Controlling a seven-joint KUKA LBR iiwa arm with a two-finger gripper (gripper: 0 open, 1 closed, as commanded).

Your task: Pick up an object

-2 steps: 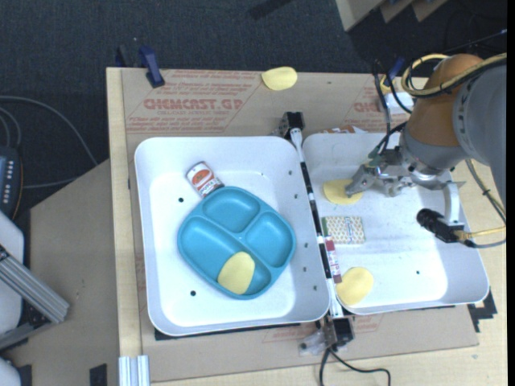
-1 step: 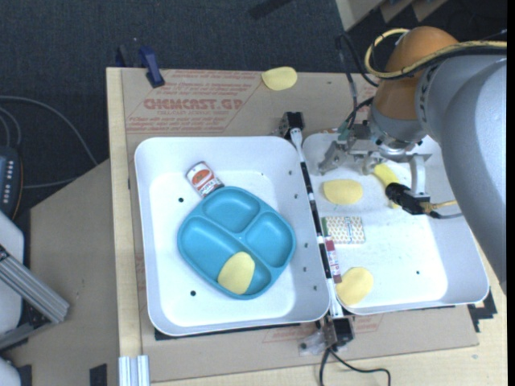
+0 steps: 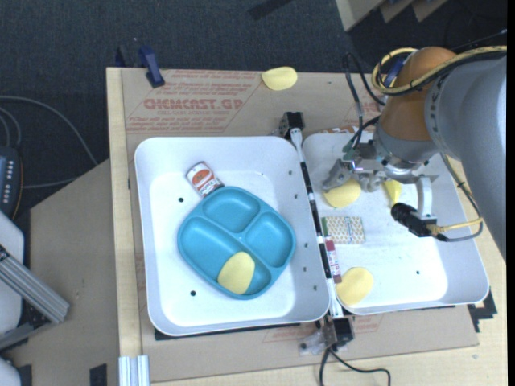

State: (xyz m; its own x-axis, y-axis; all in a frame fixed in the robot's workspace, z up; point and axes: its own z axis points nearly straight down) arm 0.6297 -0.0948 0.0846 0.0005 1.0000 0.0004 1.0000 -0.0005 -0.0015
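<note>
i take the yellow lump (image 3: 343, 194) in the right bin (image 3: 451, 288) as my target. it lies at the bin's upper left, just under the gripper (image 3: 364, 177). from its rounded, matte look i judge it light and probably soft, foam or plastic, not fragile and not very slippery. i would take it across its narrow width, near the middle. the wrist hangs low over it, and the lump's right end sits against or beneath the metal hardware; i cannot tell whether they touch. how wide the gripper stands, and whether it has hold of anything, i cannot tell from this slant. another yellow piece (image 3: 392, 189) shows just right of the gripper.
</note>
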